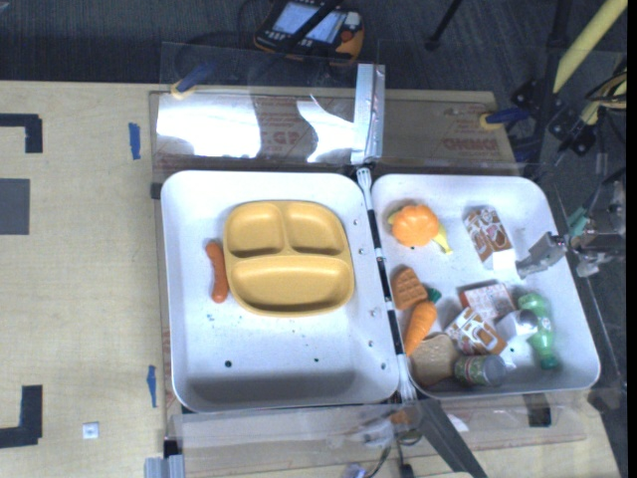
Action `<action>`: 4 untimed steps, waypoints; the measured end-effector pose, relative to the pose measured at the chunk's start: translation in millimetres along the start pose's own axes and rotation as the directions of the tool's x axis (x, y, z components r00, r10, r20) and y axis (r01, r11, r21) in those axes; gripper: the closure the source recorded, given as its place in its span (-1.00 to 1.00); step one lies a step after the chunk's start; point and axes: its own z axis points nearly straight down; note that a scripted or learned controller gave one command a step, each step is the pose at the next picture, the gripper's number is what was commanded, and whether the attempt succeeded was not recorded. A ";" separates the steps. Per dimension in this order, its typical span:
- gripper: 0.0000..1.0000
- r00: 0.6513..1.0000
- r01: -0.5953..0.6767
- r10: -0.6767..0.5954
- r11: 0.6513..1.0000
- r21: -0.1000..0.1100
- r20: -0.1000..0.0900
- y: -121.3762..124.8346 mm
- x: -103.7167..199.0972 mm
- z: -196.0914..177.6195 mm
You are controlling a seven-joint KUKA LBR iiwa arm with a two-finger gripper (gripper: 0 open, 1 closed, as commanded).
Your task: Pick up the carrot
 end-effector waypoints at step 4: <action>-1.00 0.369 -0.930 0.930 0.369 0.000 0.003 19.7 100.0 69.6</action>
